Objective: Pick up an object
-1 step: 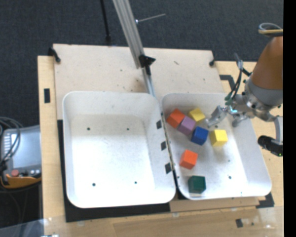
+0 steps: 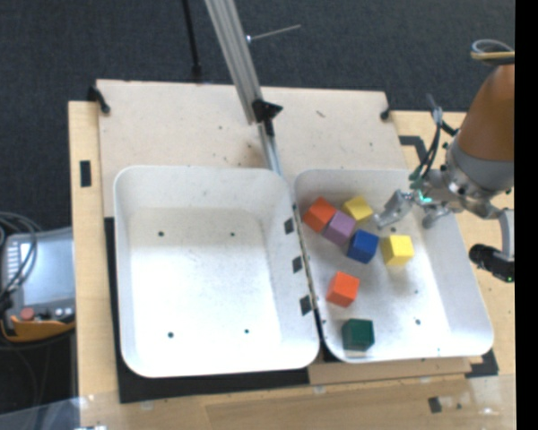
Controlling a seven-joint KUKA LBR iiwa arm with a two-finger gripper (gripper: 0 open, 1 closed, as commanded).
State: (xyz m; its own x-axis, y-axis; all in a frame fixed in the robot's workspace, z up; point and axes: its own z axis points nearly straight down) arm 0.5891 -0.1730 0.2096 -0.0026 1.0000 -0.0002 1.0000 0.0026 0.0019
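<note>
The right bin (image 2: 457, 316) holds several cubes. An orange cube (image 2: 320, 213), a purple cube (image 2: 341, 227), a small yellow cube (image 2: 359, 208) and a blue cube (image 2: 362, 245) cluster at its upper left. A second yellow cube (image 2: 397, 249) lies apart to their right. Another orange cube (image 2: 343, 288) and a green cube (image 2: 358, 334) sit lower down. My gripper (image 2: 412, 211) hovers over the bin's upper right, just above the second yellow cube, open, with nothing between its fingers.
The left bin (image 2: 206, 271) lies beside the right one, a raised divider (image 2: 300, 258) between them. A slanted metal pole (image 2: 242, 70) stands behind the bins. A control pendant (image 2: 36, 285) rests off the bench's left side.
</note>
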